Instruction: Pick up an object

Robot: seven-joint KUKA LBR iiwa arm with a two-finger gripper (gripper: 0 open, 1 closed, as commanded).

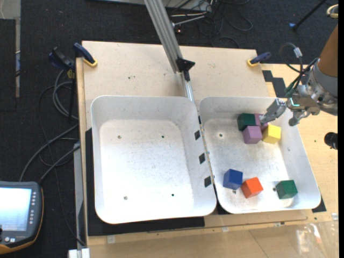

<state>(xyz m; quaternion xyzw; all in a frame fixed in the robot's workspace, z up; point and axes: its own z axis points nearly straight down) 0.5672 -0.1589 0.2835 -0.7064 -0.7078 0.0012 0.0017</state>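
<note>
A grey KUKA arm reaches in from the right over the right-hand bin (301,160), its gripper (284,112) poised above the far right part of that bin. The two fingers stand visibly apart, one (273,112) slanting down toward the cluster of blocks, the other (295,117) out over the bin's right wall; nothing sits between them. The nearer fingertip appears just above or touching the cluster, though contact cannot be confirmed.

That cluster holds three small cubes pressed together: a dark green block (246,121) at far left, a purple block (252,134) in front of it, and a yellow block (271,133) to the right. Near the front edge lie a blue block (233,178) and an orange block (252,187) side by side, with a second green block (286,188) further right.

Both bins are shallow, smooth white trays with rounded corners, lightly speckled. The left-hand bin (102,144) sits alongside on a pale wooden bench (140,69).
</note>
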